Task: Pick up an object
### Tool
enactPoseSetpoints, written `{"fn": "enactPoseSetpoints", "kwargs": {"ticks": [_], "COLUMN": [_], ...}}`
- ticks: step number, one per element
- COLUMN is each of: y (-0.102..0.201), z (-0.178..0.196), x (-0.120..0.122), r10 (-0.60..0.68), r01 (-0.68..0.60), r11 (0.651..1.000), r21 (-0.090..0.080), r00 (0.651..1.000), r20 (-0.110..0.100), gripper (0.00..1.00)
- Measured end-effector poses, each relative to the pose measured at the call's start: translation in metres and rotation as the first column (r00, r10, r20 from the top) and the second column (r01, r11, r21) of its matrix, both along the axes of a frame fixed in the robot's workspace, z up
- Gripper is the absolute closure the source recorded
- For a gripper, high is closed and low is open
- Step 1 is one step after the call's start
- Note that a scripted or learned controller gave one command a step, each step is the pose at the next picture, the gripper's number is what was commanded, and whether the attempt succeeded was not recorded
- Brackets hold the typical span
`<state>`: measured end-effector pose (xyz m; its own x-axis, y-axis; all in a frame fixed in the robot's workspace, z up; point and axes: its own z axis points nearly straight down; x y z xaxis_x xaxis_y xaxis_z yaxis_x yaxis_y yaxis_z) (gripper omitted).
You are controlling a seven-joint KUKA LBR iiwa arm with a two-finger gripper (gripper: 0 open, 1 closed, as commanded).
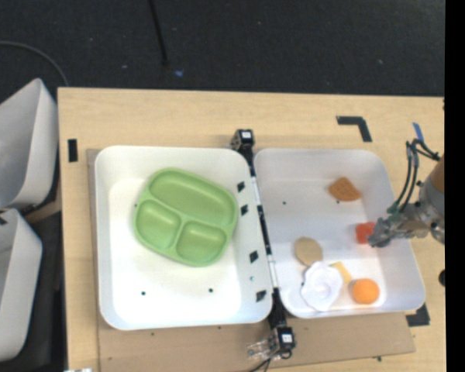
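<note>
The arm enters at the right rim of the right-hand shallow white plastic bin (387, 169), and its dark end effector (381, 235) sits low over the bin floor, right beside a small red block (363, 232). This looks like the approach-and-close step of a pick, with the red block the likely target. Whether the end effector is apart or together I cannot tell; its tip is a dark blur against the block, and nothing is visibly held.

Taking the red block as the landmark: a flat orange-brown piece shaped like a crisp (343, 189) lies beyond it, toward the far wall of the bin. A round tan disc (308, 249) lies nearer the divider between the bins, a little toward the near side. A crumpled white soft object (321, 286) lies further toward the near wall, with a small yellow piece (340, 270) touching it and an orange ball (364, 291) just beside that.

The next move, as I judge it, calls for a centred grip on the block and a straight lift; the block is small and close to the right wall, so a slight offset could push it aside.

The left-hand white bin (108, 285) holds a light green plastic divided plate (186, 217). Both bins rest on a pale wooden worktop (163, 115) with black corner marks. Dark carpeted floor (294, 29) lies beyond it, crossed by a cable.
</note>
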<state>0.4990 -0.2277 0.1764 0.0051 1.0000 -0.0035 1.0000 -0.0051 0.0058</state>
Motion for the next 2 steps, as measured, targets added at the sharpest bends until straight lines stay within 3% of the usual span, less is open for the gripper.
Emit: {"fn": "enactPoseSetpoints", "kwargs": {"ticks": [2], "y": [0.006], "z": [0.113], "x": [0.002], "r10": [0.009], "r01": [-0.009], "r11": [1.0], "r21": [-0.001], "r00": [1.0], "r20": [0.002], "gripper": [1.0]}}
